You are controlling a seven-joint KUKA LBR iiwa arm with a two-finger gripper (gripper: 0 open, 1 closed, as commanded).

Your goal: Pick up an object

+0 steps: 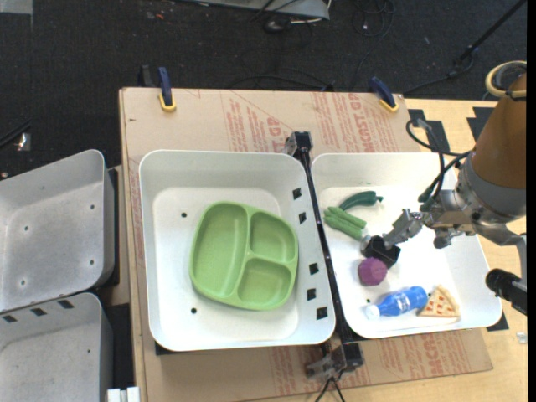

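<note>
Tool (pixel 381 248) low in right bin (pixel 469 304), jaw state unreadable. Purple ball (pixel 373 270) just below-left of tool tip, nearest target. Green beans (pixel 345 221) farther up-left; bottle (pixel 400 301) lies near bin's front edge.

Smooth white plastic, faintly glossy: right bin (pixel 469 304) beneath the fingers (pixel 379 249). Same finish: left bin (pixel 167 178). Matt green plastic, smooth: divided plate (pixel 244 255). Matt black, hard finish: fingers. Dull purple, slightly textured: ball (pixel 373 270) just below the fingers. Glossy blue plastic with white cap: bottle (pixel 397 301). Brown corrugated cardboard, printed red, matt: bench (pixel 243 120) covering.
</note>
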